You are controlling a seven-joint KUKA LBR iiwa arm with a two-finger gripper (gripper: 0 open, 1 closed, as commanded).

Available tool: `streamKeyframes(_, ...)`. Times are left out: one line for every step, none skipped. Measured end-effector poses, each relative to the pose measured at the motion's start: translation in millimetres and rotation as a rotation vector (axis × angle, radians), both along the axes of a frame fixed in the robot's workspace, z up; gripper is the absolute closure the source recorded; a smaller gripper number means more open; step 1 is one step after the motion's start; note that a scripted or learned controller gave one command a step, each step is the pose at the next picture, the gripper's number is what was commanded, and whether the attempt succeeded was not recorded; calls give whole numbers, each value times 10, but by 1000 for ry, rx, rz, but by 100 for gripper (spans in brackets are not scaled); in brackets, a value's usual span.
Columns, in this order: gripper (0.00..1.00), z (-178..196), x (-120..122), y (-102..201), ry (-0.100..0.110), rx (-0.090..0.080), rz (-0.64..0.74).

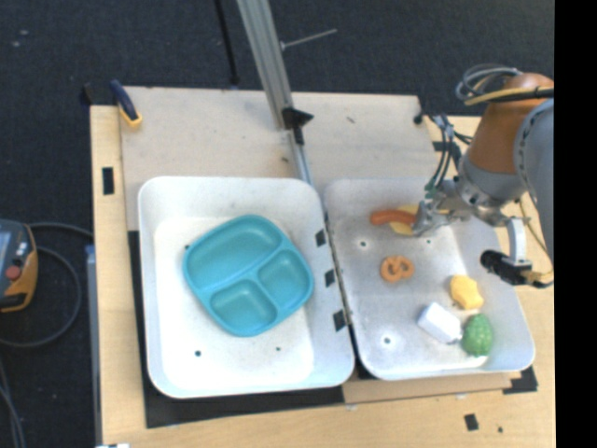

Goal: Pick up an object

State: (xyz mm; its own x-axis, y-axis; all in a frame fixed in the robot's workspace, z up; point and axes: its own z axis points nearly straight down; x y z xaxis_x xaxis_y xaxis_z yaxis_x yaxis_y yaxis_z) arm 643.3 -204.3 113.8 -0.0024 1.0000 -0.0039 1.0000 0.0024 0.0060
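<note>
Jaws hung low in right bin, touching orange-red toy; jaw state impossible to tell. Risk: toy, seemingly beside jaws, could skid aside on closing.

Even, fairly bright overhead light; soft short shadows. Mild glare washes out two shallow white plastic bins. Overall softness, low resolution; small items blurred.
</note>
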Motion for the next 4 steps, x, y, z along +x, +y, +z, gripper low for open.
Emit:
streamKeyframes(100,642,-38,-22,-2,1,-3)
streamKeyframes(100,979,-29,-38,1,2,-1)
streamKeyframes(100,986,-260,521,5,4,3)
streamKeyframes(100,1018,-561,989,5,4,3)
